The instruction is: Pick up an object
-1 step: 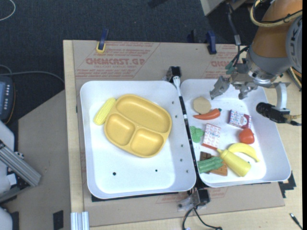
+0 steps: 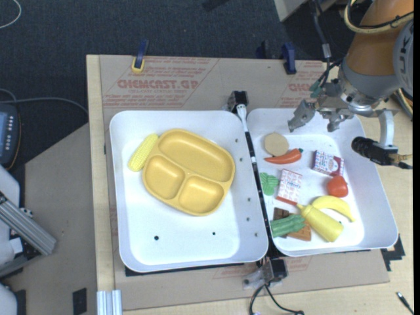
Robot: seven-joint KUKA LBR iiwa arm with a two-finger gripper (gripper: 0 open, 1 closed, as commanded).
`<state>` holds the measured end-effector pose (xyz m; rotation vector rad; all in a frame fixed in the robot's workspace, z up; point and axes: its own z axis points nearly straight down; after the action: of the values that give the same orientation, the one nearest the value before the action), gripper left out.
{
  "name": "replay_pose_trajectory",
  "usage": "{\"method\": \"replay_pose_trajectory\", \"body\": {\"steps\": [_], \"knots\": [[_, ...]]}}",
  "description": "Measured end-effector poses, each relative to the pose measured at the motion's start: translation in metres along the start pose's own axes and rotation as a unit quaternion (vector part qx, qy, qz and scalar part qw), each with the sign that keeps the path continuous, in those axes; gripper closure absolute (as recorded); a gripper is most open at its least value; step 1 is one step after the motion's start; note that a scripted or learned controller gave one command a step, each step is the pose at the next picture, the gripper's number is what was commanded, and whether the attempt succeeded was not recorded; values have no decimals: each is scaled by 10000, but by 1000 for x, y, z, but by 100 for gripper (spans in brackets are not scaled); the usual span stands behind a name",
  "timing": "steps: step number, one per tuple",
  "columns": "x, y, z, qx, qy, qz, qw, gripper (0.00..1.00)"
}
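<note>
My gripper (image 2: 317, 119) hangs over the far end of the right bin (image 2: 377, 205), open, with nothing between its two grey fingers (image 2: 300, 118). Below it in that bin lie a tan round cookie (image 2: 276, 142), a red chili pepper (image 2: 284, 156), a pink and white carton (image 2: 327, 163) and a red tomato (image 2: 337, 187). Nearer the front are a white packet (image 2: 289, 184), a green leafy piece (image 2: 268, 183), a banana (image 2: 333, 206), a yellow bottle (image 2: 322, 222) and a green pickle (image 2: 287, 226).
The left bin (image 2: 131, 228) holds a yellow divided plate (image 2: 189, 171) with a corn cob (image 2: 143, 152) against its left rim. A black ridge (image 2: 252, 169) separates the bins. Blue and yellow clamps (image 2: 138, 58) hold the cardboard at the back.
</note>
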<state>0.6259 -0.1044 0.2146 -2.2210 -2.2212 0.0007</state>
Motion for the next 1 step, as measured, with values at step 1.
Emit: {"method": "replay_pose_trajectory", "body": {"steps": [1], "knots": [[-2,-6,45,26,5,5,10000,0]]}}
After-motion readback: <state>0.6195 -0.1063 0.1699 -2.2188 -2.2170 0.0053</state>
